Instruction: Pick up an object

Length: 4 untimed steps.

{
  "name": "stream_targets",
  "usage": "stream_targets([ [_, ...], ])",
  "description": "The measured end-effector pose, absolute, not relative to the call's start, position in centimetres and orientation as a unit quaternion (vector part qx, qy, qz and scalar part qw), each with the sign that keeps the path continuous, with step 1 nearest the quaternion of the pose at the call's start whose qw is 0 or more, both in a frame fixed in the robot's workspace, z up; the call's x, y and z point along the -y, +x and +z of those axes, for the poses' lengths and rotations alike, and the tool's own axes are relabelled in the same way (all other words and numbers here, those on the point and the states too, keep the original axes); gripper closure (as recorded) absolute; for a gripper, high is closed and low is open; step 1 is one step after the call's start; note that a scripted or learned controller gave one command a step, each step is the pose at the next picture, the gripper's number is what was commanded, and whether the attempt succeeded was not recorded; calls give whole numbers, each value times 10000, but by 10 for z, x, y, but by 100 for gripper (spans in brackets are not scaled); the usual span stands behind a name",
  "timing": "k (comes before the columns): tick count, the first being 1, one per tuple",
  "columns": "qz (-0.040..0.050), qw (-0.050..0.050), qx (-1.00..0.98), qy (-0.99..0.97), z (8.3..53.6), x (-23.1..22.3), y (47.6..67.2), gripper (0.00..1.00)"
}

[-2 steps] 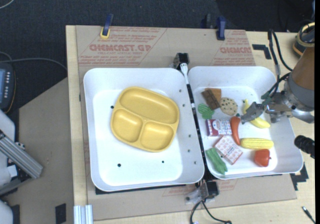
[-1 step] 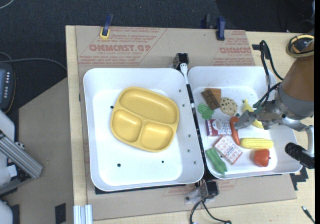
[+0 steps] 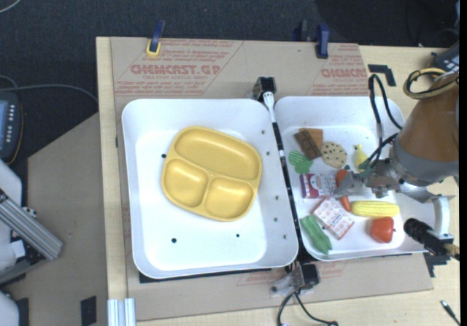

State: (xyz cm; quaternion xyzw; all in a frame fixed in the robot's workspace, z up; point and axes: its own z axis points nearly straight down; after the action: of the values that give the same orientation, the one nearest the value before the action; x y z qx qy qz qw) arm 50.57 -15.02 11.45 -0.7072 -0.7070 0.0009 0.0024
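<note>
Reaching in from the right, I have my hand [image 3: 349,184] low over the right-hand shallow white bin [image 3: 292,117], in the middle of its clutter. Whether it is released or clenched I cannot tell; the wrist hides that end and the tip is a grey blur.

What I judge to be the nearest candidate is the yellow plastic corn cob [image 3: 374,208], which lies just below and slightly right of my hand, near the bin's front edge. Its long axis runs left to right across the bin, so a grasp should close across its short width, from the far side and the near side. That is the relation the next move turns on: a short shift toward the front edge, then down.

Around it are a red plastic tomato [image 3: 382,229] just beside the cob's right end, a red-and-white printed packet [image 3: 333,217] to its left, and a round speckled cookie [image 3: 334,154] farther back. The left-hand white bin [image 3: 139,171] holds a yellow three-compartment plastic plate [image 3: 211,172], well apart from my hand.

Nothing is visibly held yet.
</note>
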Motion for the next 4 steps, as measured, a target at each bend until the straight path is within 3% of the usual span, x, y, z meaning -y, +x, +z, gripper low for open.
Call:
stream_targets([
  [1,-11,-17,7064,-7078,86,151,508,0],
  [2,-1,-2,7065,-7077,95,150,506,100],
  [4,-17,-31,7077,-7065,199,147,510,100],
])
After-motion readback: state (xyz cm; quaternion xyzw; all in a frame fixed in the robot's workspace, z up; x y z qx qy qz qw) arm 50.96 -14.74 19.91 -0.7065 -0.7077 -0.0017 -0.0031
